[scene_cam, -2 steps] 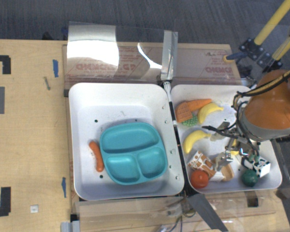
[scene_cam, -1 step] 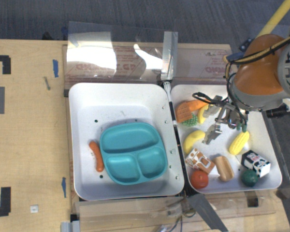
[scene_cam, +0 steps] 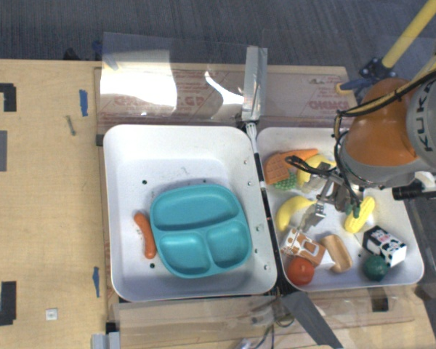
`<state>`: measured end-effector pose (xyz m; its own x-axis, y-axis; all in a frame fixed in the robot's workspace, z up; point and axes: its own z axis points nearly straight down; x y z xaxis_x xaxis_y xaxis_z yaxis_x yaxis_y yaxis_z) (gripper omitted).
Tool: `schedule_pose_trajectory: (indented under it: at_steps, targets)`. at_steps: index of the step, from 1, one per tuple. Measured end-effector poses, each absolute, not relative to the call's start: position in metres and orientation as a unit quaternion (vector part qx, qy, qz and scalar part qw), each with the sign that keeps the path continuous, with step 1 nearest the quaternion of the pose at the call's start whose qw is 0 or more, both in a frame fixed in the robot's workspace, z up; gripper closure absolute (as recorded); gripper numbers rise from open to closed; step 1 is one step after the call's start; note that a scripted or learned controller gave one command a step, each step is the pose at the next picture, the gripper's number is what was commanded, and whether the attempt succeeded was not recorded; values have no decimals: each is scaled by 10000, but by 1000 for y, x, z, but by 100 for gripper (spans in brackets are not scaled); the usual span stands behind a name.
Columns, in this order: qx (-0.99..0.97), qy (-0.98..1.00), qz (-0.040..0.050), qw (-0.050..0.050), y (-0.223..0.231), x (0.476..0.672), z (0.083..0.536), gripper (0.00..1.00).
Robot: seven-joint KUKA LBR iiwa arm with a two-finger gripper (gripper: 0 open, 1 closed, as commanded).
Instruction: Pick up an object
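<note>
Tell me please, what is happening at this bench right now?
A robot arm reaches from the right over the right bin, which is crowded with toy food. Its gripper hangs low beside a yellow banana. The left bin holds a teal divided tray and an orange hot dog.

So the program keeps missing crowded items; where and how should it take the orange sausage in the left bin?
Grip the orange sausage at its middle, coming straight down, fingers closing across its narrow width. It lies flat and lengthwise beside the teal tray, so mind the gap on that side; its other side looks freer.
</note>
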<state>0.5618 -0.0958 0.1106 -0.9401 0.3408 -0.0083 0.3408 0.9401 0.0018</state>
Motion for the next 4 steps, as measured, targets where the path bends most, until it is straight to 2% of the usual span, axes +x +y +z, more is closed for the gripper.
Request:
schedule_pose_trajectory:
  at_steps: [1,2,3,4]
  targets:
    - [1760,9844,5,50,-101,595,89,0]
    - [2448,9696,12,64,-94,566,89,0]
    - [2307,9730,7,63,-103,638,147,0]
    - [2332,9724,5,33,-125,631,89,0]
